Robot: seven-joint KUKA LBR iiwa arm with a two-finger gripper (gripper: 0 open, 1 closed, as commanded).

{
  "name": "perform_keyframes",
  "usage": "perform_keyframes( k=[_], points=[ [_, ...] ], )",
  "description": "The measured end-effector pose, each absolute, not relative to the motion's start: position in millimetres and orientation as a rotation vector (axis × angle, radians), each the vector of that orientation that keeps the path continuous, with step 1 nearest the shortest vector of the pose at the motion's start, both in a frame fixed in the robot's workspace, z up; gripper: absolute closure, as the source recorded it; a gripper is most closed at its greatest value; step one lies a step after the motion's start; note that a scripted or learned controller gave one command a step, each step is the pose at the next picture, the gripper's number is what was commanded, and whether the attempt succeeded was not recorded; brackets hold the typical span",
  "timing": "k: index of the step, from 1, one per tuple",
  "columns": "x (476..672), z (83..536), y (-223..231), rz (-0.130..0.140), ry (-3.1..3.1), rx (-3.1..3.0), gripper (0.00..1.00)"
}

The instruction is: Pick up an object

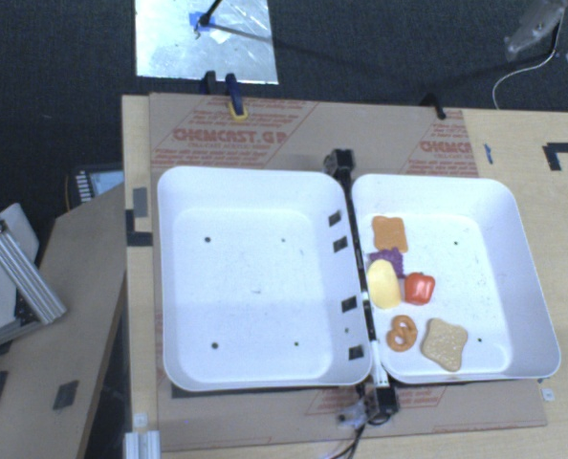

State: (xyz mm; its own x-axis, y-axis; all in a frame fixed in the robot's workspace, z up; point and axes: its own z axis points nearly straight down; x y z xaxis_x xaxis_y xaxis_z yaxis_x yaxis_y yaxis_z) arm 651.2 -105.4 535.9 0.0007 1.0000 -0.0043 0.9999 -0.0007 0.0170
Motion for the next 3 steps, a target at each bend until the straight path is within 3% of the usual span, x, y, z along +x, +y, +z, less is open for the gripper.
perform_keyframes(
  k=[1, 2, 3],
  points=[
    [652.4, 540, -103, 0.006, 2.224, 2.209, 1.00],
    [609.4, 500, 1, 0.001, 2.241, 2.208, 1.00],
    [534.9, 539, -3, 0.009, 2.225, 2.213, 1.00]
  ],
)
